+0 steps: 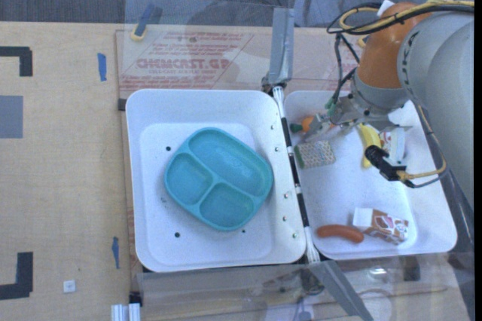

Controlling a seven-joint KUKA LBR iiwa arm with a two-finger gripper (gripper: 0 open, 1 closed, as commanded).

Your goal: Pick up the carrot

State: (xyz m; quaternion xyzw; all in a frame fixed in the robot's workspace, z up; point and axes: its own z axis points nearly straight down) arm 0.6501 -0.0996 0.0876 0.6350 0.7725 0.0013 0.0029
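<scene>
The small orange carrot point(307, 120) lies at the far left corner of the right white plastic bin point(444, 233), just beside its left wall. It is too small to make out its long axis with certainty. The tool point(325, 123) sits just right of it; whether the tool is apart or together I cannot tell.

A robotics lab: a grey arm point(444, 63) with loose cables reaches over a wooden bench point(60, 184) marked with black and blue tape. Two white bins point(143, 123) sit side by side, a clear plastic sheet point(188, 56) behind them.
</scene>
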